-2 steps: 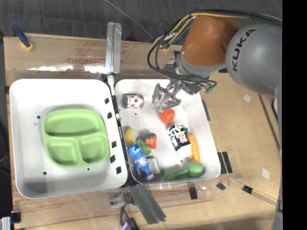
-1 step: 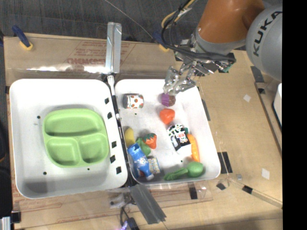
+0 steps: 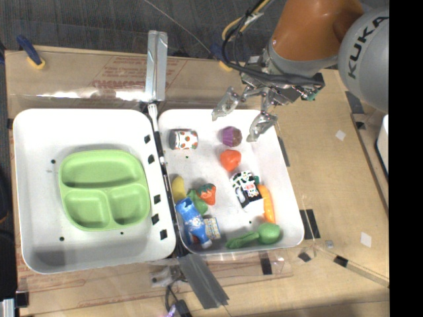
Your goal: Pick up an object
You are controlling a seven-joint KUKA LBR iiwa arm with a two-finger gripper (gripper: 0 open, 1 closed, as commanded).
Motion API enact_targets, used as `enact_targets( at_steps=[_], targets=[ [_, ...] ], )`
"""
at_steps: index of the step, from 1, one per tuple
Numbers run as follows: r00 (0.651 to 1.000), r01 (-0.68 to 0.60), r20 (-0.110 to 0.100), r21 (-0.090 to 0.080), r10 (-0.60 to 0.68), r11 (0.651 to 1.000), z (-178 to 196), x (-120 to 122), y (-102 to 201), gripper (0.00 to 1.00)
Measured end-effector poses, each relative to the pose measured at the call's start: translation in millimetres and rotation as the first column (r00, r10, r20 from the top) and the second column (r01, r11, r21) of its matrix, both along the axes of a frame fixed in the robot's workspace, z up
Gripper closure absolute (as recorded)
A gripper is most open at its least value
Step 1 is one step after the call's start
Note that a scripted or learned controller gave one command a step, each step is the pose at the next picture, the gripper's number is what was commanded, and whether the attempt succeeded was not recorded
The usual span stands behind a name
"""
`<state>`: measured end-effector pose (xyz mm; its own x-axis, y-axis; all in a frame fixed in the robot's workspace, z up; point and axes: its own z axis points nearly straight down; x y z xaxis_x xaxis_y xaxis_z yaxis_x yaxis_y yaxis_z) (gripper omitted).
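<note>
You're looking down on a brown cardboard-covered table [image 3: 330, 197] carrying two shallow white bins side by side, with dark carpet beyond its far edge. The left bin [image 3: 33, 177] holds a green divided tray [image 3: 104, 190]. The right bin [image 3: 287, 190] holds the small objects: a purple ball [image 3: 230, 136] and a spotted cup [image 3: 184, 139] near the far wall, an orange-red piece [image 3: 230, 159] just below the ball, a black-and-white cow toy [image 3: 246, 188], an orange carrot [image 3: 268, 203], a green spoon-shaped piece [image 3: 258, 236] and a blue carton [image 3: 192, 222] toward the near edge. Your claw [image 3: 243, 116] hangs over the far rim of the right bin, fingers spread apart with nothing between them, just above the purple ball.
</note>
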<state>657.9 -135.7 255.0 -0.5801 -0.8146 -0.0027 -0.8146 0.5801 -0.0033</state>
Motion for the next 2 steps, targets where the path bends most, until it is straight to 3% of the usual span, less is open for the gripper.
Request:
enact_targets(
  at_steps=[1,2],
  targets=[
    [0.999,0.033,-0.015,0.003,-0.033,0.999,-135,-48,-17,0.00],
    [0.990,0.139,-0.009,0.001,-0.139,0.990,-164,-109,-45,0.00]
  ],
)
